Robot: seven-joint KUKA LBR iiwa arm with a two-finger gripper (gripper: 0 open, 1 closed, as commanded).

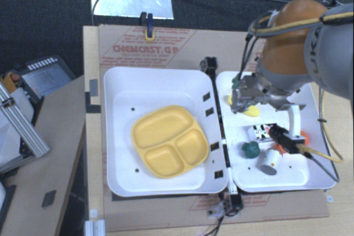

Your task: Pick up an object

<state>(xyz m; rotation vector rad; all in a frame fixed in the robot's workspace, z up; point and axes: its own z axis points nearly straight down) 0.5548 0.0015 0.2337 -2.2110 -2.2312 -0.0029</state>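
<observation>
Gripper (239, 103) low over far-left corner of right bin (310, 174), right on top of yellow piece (252, 112). Can't tell how far open from this angle; nothing visibly held. Yellow piece half hidden beneath, flat on bin floor, near left wall. Looks like small moulded plastic: probably light, stiff and smooth, so prone to skidding or squirting out of a pinch. Best taken across narrow width, square on, low to the floor. Other candidates toward near edge: green lump (250, 148), grey cylinder (269, 162) on its side, likely to roll. Left bin (119, 174) with yellow divided plate (168, 141) mid-floor, only graspable at rim. Bins glossy white, shallow, sloped walls, sat on cardboard (166, 44). Tight clearance at left wall
</observation>
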